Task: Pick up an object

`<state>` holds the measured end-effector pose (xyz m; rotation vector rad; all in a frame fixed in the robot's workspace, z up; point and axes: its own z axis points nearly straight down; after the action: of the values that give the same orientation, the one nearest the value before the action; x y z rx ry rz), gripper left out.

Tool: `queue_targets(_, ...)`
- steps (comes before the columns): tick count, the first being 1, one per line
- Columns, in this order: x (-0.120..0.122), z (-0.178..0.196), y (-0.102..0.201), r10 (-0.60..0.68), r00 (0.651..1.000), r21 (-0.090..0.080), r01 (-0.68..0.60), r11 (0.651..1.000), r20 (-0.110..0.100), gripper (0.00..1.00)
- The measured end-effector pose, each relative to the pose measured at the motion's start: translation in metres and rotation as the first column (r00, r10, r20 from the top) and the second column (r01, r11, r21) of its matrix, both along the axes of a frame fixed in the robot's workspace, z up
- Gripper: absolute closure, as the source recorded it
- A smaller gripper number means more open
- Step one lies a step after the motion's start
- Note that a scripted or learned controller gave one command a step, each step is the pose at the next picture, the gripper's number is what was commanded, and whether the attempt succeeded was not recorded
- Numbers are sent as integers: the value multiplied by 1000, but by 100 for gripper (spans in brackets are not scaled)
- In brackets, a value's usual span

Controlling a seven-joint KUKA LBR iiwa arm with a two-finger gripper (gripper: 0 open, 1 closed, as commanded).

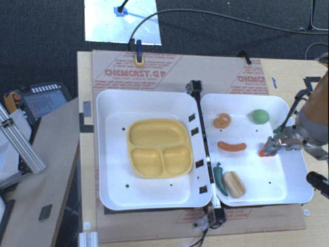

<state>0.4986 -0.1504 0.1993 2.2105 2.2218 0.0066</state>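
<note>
White bins [149,99]: two; sausage [232,146]: one

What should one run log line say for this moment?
arm: over right bin | tool: low, at small orange-red item | grasp: unclear | nearby: sausage, green ball | left bin: yellow tray

Glossy white plastic bins [149,99]; matt yellow tray [157,148] — smooth plastic.

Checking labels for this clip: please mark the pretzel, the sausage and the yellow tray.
pretzel [222,120], camera view, on its ring.
sausage [232,146], camera view, mid-length.
yellow tray [157,133], camera view, upper compartment floor.
</note>
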Motion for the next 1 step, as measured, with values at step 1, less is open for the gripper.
queue_targets(1,2,51,0,0,1000,0,0,1000,0,100)
